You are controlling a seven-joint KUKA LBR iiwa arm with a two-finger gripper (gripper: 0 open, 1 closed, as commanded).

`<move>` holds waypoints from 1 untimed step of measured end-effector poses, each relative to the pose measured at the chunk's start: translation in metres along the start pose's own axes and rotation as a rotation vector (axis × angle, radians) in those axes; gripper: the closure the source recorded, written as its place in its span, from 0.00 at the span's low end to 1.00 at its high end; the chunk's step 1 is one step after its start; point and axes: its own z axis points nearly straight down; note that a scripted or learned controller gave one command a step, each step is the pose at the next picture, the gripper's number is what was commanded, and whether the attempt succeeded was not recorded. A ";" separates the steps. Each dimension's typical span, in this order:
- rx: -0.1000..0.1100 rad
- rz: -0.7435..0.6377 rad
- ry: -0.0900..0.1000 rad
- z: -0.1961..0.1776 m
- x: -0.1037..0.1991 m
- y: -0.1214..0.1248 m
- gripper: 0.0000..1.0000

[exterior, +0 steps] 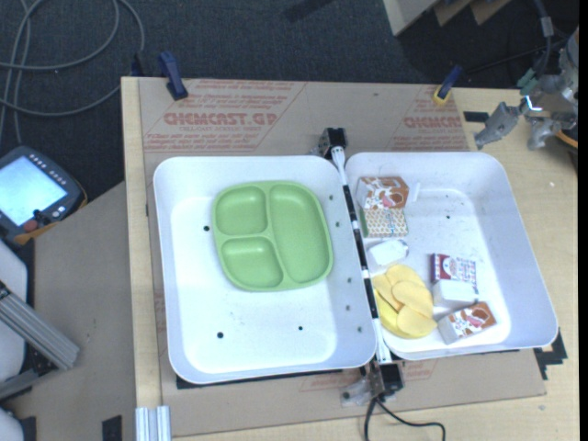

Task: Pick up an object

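The right bin (514, 219) holds several small items. An orange and white carton (383, 207) lies at its upper left, with a small white piece (389, 251) just below it. A pile of yellow slices (406, 301) sits by the bin's left wall. A red and white carton (453, 276) and a brown and white one (469, 321) lie at the lower right. My gripper (520, 127) hangs above the bench beyond the right bin's far right corner, apart from every item, and nothing shows in it.
A green three-part plate (273, 235) lies in the left bin (184, 274). Blue and yellow clamps (172, 73) hold the cardboard base at the back. Cables and a handheld screen (32, 196) lie off the bench at the left.
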 end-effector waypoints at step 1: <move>0.002 -0.001 0.001 0.178 0.032 -0.008 0.00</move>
